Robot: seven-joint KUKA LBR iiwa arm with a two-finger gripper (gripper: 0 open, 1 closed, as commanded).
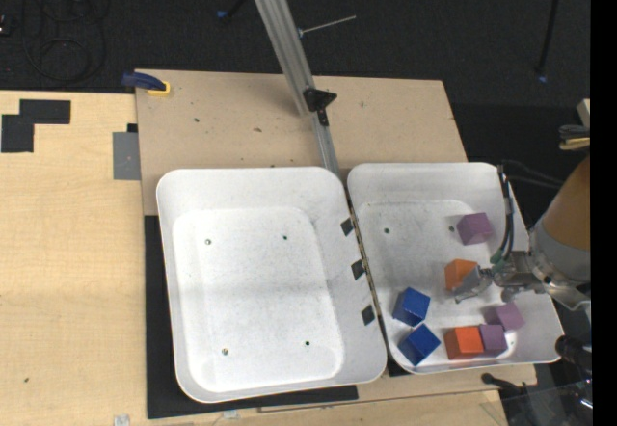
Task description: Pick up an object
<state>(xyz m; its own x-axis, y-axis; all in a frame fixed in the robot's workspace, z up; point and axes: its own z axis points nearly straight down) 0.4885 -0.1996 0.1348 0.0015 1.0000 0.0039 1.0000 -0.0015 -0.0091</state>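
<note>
Item: small orange block (pixel 461 272), likely rigid foam, light; take by opposite flat faces. Hand (pixel 474 285) touching it; grip state cannot be told.

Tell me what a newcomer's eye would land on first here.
The cluster of coloured blocks in the right bin: two blue cubes, purple blocks and orange ones, crowded toward its near right corner. The gripper sits low among them, beside an orange block. The left bin gleams white alongside.
</note>
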